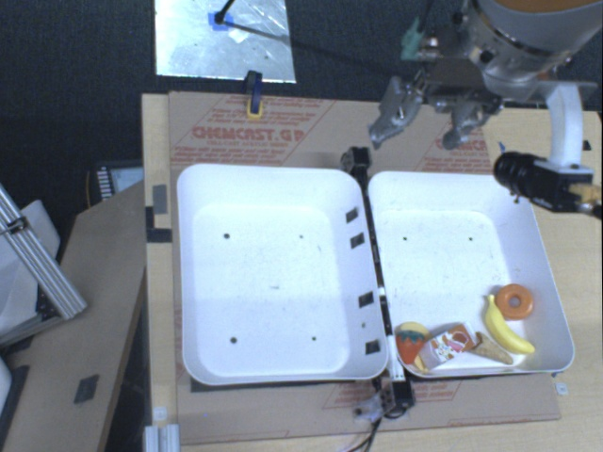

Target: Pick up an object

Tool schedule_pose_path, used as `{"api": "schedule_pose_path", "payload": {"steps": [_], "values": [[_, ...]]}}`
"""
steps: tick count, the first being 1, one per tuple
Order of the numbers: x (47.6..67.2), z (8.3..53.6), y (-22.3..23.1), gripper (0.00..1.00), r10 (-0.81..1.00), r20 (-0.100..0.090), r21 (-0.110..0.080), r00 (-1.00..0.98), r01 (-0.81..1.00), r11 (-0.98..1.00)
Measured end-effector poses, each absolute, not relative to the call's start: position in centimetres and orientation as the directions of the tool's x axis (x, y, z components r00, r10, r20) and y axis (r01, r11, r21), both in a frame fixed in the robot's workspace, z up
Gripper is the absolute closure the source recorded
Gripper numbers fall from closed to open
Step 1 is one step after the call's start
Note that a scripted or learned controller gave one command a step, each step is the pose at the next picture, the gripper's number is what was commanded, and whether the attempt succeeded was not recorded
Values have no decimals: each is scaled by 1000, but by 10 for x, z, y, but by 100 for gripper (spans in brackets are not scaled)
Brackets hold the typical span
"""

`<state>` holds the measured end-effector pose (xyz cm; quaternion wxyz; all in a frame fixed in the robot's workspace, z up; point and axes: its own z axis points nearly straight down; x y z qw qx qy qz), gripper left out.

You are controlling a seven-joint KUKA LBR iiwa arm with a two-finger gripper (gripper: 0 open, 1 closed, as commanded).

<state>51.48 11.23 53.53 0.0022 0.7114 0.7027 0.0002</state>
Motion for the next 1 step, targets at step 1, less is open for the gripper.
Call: {"api": "schedule_pose_path", "payload": {"steps": [1], "values": [[485,535,194,0,1000,3,1,-12,1000,12]]}}
